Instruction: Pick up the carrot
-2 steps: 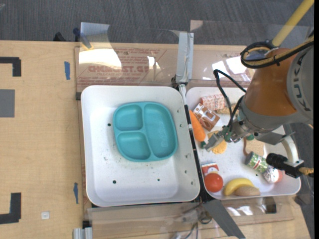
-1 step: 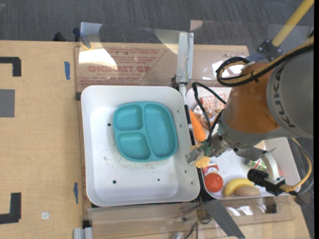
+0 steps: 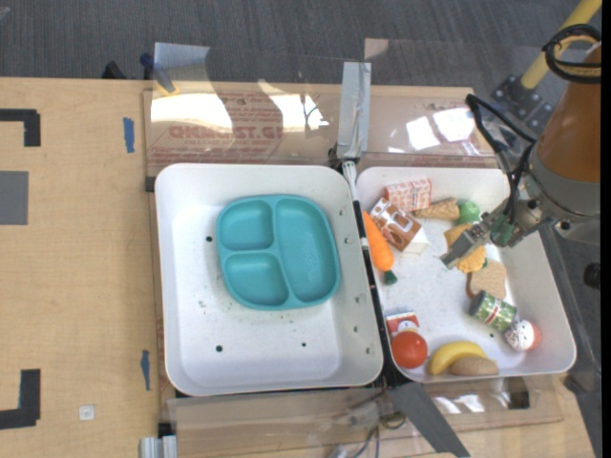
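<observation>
The carrot (image 3: 379, 246) is seen at right-centre of the frame, against the right bin's (image 3: 558, 327) left wall, long axis near vertical. The gripper (image 3: 468, 244) hangs well right of it, seemingly open and empty.

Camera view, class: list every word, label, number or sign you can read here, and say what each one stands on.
Red print on the clear sheet behind the left bin: too blurred and glare-washed to read.
Red-and-white carton in the right bin: patterned, no legible words.
Green can: label too small to read.
Small red-and-white pack above the tomato: print unreadable.
No text can be quoted with confidence.
</observation>
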Controlling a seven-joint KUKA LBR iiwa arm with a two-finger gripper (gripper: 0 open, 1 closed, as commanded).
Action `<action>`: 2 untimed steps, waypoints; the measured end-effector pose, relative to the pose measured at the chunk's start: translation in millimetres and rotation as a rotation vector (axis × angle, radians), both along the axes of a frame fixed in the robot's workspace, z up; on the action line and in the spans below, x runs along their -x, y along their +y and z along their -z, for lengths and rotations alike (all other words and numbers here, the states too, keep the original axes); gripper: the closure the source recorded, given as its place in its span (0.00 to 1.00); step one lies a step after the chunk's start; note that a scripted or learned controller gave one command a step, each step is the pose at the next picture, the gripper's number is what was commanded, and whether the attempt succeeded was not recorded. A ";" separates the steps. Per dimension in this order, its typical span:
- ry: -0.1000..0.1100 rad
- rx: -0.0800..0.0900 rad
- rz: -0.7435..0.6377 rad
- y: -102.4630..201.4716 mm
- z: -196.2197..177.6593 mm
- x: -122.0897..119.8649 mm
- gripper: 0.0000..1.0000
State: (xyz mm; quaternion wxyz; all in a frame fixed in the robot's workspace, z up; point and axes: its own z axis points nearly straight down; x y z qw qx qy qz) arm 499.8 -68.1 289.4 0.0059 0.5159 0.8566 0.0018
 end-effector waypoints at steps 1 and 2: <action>0.020 -0.003 0.016 -8.8 107.4 14.0 1.00; 0.008 -0.002 0.014 -8.5 94.2 10.6 1.00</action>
